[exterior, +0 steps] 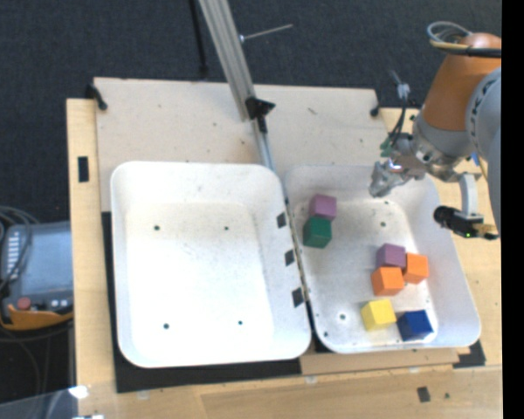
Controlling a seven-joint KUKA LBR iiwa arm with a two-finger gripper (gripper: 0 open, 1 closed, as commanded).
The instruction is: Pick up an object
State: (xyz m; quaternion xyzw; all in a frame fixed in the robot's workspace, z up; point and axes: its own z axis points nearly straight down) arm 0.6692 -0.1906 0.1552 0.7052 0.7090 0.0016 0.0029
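Several small blocks lie in the right bin [349,339]. A pink block [324,205] touches a green block [317,231] near the bin's left side. Lower right sit a purple block [390,255], two orange blocks [388,279] [417,267], a yellow block [378,313] and a blue block [414,325]. My gripper [383,182] hangs over the bin's far right corner, well apart from every block. Nothing shows between its fingers.
The left bin [122,234] stands beside the right one. A slanted metal pole [231,51] runs from the top down to the gap between the bins. A grey control pendant [35,273] lies off the bench at the left.
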